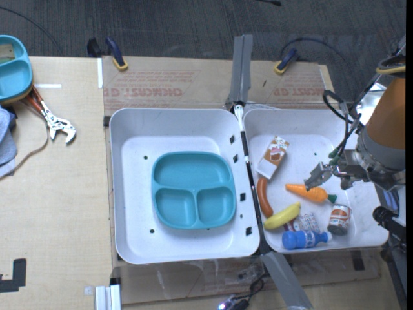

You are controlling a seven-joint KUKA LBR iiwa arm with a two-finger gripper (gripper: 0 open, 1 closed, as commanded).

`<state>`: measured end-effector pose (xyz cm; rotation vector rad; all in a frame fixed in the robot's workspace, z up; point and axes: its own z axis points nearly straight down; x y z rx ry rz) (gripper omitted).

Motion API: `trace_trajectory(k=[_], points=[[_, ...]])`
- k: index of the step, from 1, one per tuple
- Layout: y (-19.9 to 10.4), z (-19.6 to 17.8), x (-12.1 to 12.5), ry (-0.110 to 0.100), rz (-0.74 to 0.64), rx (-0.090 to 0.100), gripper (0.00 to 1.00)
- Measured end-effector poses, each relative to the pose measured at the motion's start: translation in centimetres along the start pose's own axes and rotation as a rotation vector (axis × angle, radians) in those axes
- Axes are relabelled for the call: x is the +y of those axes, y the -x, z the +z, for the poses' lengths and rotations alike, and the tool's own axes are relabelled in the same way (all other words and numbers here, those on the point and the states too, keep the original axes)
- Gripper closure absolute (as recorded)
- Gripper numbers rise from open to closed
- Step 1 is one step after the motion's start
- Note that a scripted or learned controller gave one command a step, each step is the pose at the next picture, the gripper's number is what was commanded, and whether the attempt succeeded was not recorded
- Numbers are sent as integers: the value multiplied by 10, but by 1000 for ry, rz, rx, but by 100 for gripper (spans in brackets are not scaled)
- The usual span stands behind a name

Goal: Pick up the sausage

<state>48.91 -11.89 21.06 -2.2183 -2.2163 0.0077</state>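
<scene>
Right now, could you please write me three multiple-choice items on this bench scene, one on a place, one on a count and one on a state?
1. Where does the sausage lie?
A. In the teal tray
B. In the right bin, by its left wall
C. On the bench by the wrench

2. How many compartments has the teal tray?
A. Two
B. Three
C. Five

3. How does the gripper stand to the sausage?
A. Apart from it, over the carrot
B. Closed around it
C. Lifting it over the left bin

Answers: 1 B, it lies along the right bin's left wall above the banana; 2 B, three hollows show; 3 A, the gripper is above the carrot.
</scene>
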Motion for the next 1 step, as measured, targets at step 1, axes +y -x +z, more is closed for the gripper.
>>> trace_trajectory(k=[1], points=[[1, -5, 1, -6, 3, 0, 100]])
